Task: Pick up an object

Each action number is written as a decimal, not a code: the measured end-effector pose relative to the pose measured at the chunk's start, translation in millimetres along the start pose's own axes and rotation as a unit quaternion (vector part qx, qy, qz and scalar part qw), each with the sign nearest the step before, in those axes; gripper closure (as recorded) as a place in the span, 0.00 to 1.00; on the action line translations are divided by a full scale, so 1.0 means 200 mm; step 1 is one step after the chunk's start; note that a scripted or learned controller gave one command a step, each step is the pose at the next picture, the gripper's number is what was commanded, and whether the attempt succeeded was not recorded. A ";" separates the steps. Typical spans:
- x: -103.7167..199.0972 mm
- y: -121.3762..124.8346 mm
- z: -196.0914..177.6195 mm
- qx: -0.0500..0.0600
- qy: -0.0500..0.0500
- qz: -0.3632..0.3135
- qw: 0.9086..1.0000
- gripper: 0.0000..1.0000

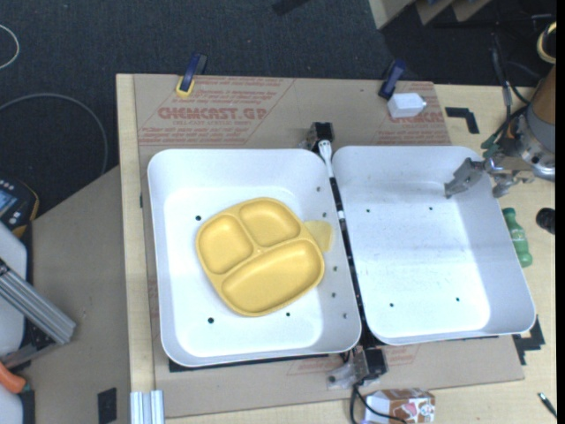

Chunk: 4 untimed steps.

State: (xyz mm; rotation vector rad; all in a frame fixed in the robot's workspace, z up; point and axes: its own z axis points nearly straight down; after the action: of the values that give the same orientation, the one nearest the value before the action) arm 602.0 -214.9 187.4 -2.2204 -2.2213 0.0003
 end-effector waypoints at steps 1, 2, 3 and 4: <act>0.62 -0.15 -0.46 -0.005 0.001 -0.006 1.000 0.00; 0.99 -0.49 -1.08 -0.006 0.001 -0.005 1.000 0.00; 1.43 -0.62 -1.41 -0.005 0.001 -0.005 1.000 0.00; 1.40 -0.61 -1.44 -0.003 0.000 -0.001 1.000 1.00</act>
State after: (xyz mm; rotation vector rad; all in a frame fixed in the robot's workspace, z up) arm 480.2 65.8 476.3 -2.2220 -2.2256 -0.0049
